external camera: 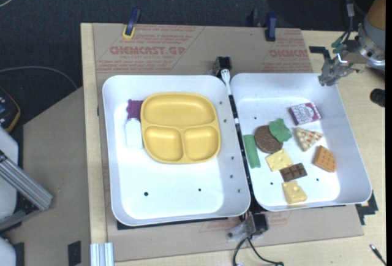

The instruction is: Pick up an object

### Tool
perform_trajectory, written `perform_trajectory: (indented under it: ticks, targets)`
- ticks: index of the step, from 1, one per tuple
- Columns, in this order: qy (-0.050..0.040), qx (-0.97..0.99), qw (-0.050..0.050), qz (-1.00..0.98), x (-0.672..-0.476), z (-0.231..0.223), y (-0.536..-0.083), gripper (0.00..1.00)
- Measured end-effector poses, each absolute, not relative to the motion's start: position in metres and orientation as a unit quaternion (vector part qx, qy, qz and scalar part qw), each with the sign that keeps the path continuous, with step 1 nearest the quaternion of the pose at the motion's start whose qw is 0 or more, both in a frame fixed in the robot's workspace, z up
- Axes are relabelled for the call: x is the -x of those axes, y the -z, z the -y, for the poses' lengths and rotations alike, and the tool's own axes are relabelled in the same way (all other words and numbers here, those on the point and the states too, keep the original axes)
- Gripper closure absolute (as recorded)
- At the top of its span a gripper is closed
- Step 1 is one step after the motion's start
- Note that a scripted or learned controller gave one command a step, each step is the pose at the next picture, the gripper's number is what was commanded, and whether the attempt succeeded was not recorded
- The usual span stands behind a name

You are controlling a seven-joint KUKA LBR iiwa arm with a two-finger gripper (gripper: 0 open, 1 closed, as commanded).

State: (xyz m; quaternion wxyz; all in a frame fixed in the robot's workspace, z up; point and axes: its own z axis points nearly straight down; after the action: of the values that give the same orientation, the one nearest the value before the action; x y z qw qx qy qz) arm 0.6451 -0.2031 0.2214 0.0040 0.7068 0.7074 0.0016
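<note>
- Hovering at the right bin's [346, 130] far corner, the claw [329, 76] was seen; its state could not be told.
- Crowded toy foods [288, 148] were left below; a neighbour might be nudged.

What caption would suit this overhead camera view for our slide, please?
Gripper poised over the right bin's far corner, toy food pieces below; yellow tray in the left bin.
</note>
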Motion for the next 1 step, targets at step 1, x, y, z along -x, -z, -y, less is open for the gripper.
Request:
perform_trajectory:
  ticks: [1]
  targets:
    - [-0.0002, -0.705, -0.001, -0.709, -0.6503, 0.1438, -0.2135, 1.00]
